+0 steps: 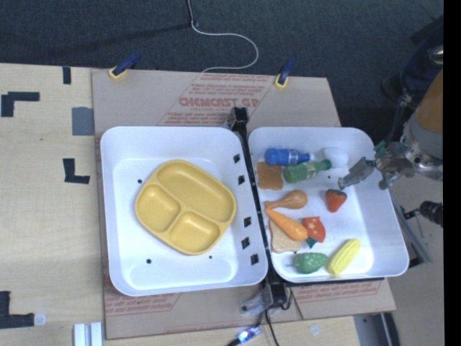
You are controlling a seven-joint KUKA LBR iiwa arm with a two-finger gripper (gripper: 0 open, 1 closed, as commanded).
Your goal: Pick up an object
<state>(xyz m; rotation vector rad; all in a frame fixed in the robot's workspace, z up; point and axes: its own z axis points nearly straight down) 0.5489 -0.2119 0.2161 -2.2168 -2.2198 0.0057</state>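
The right bin holds several toy foods: a blue bottle, a green bottle, a white piece, a brown bread slice, a drumstick, a carrot, a red pepper, a strawberry, a corn cob and a green vegetable. My gripper hangs over the bin's upper right part, just right of the strawberry. Its fingers are spread open and nothing sits between them.
A yellow divided plate lies in the left bin. A ridge with black clips separates the two bins. Both rest on a cardboard sheet, and a white cable loops behind it.
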